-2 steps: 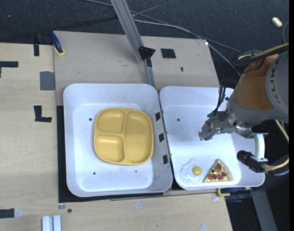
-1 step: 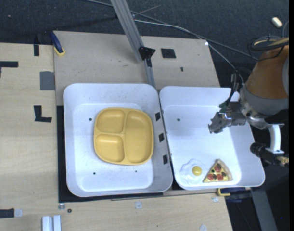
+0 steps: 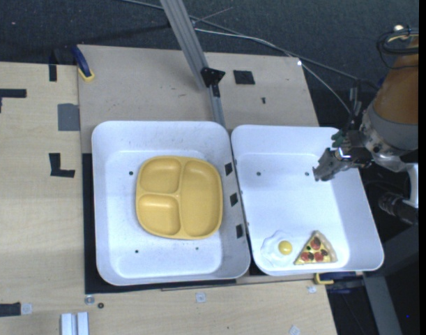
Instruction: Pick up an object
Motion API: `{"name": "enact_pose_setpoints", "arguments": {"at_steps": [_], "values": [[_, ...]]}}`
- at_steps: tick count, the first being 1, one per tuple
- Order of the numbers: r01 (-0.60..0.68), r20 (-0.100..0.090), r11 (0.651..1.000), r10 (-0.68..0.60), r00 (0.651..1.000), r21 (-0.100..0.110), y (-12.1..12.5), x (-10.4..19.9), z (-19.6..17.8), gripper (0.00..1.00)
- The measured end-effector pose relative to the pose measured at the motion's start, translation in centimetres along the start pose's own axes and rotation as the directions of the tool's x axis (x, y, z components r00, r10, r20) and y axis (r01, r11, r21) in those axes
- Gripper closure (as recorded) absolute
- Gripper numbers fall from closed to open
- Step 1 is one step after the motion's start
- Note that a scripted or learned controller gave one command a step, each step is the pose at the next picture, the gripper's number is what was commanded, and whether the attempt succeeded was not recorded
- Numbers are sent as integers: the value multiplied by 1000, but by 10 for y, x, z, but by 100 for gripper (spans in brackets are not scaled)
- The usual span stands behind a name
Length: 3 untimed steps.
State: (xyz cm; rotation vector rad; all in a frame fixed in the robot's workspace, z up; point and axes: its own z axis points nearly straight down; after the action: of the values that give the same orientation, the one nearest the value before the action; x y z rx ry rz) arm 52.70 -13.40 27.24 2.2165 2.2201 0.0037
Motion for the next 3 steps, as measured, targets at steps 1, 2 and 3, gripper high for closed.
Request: {"name": "enact_pose_setpoints", "arguments": {"at_steps": [1, 2, 3], "values": [[4, -3, 1000, -4, 1000, 8, 14, 53, 19, 100], [5, -2, 1000, -5, 1000, 8, 29, 106, 36, 100], [5, -2, 1000, -5, 1000, 7, 43, 157, 50, 100]]}}
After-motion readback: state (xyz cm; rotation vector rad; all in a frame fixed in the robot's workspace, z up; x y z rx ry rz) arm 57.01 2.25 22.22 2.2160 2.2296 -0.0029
